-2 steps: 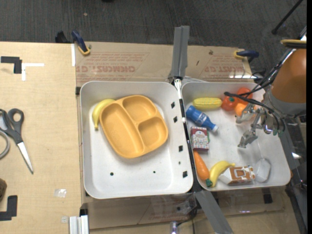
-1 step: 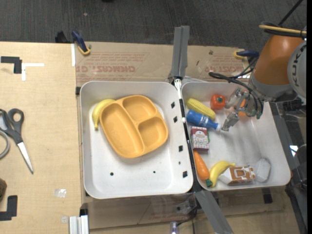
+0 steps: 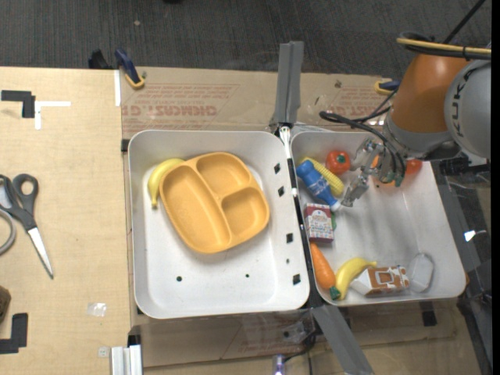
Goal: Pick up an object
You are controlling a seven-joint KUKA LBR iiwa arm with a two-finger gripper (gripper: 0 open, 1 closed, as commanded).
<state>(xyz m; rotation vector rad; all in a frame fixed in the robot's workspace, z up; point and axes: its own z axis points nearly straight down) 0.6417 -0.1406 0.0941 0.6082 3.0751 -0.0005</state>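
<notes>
Arm over the right bin, nothing seen in the jaws

Arm [image 3: 437, 92] enters from the upper right of the frame, orange band above the wrist. The gripper [image 3: 355, 187] hangs over the upper part of the right bin [image 3: 437, 233], tip down and leftward. Jaws: cannot tell how they stand, cables and shadow clutter them; nothing shows between them.

Right bin contents: a red tomato [image 3: 337, 162] at the upper left, just beside the gripper. A blue bottle [image 3: 316, 183] lies against a yellow corn cob [image 3: 329, 177], both just left of the gripper tip. Below them, a small red-and-white carton [image 3: 319, 224]. Lower still, a carrot [image 3: 322, 266], a small banana [image 3: 349, 273], a brown-and-white milk carton [image 3: 386, 280] and a grey lump [image 3: 422, 271] along the bottom edge.

Left bin [image 3: 156, 280]: an orange divided plate [image 3: 212, 201] at centre, with a yellow banana [image 3: 160, 176] touching its upper left rim.

Desk [image 3: 62, 209], far left of the frame: scissors [image 3: 30, 217], well apart from both bins.
</notes>
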